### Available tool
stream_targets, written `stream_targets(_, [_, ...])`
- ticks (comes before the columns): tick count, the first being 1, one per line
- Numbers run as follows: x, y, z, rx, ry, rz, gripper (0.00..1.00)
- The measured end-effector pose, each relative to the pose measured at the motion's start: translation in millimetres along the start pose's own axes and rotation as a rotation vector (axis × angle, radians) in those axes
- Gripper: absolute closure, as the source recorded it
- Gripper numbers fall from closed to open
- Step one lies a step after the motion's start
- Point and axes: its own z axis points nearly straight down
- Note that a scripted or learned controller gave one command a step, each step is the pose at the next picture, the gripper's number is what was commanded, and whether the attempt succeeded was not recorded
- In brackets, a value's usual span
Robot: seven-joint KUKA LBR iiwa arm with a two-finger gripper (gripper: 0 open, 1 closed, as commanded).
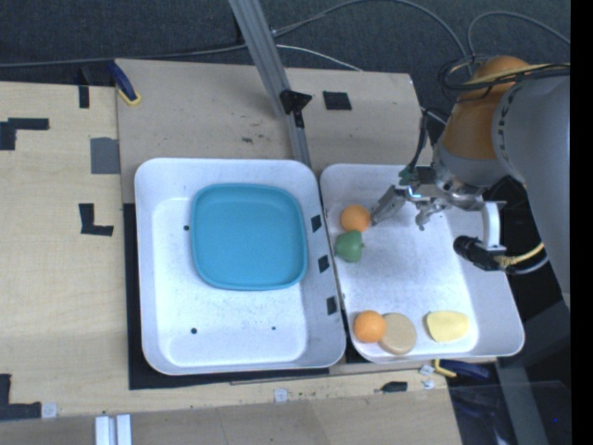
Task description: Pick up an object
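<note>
Arm: grey KUKA arm [533, 146] enters from the 3 o'clock side, orange band above the wrist, wrist bent down over the upper part of the right bin.
Gripper: gripper [400, 207] sits low over the right bin, one finger reaching toward 9 o'clock and a second hanging near the wrist; jaws spread apart, nothing between them.
Finger tip: the long finger ends just beside the upper orange ball, at that ball's 2 o'clock; contact cannot be confirmed.
Left bin: left bin [157, 248] holds a blue square plate [248, 235], lying flat, toward the bin's 12 o'clock half.
Right bin: right bin [435, 267] holds five small items.
Upper orange ball: upper orange ball [355, 218], round, at the bin's 10 o'clock, close to the left wall.
Green ball: green ball [349, 246], touching the upper orange ball at its 6 o'clock.
Lower orange ball: lower orange ball [369, 326], at the bin's 7 o'clock corner.
Tan disc: tan disc [399, 333], touching the lower orange ball at its 3 o'clock.
Yellow piece: yellow piece [447, 325], flattish, just beside the tan disc, toward 3 o'clock.
</note>
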Motion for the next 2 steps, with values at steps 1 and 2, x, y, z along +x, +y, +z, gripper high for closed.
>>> stream_targets(1, [0.4,0.0,36.7,-0.003,-0.001,0.000,0.00])
stream_targets(2, [-0.1,0.4,24.6,-0.005,-0.002,0.000,1.00])
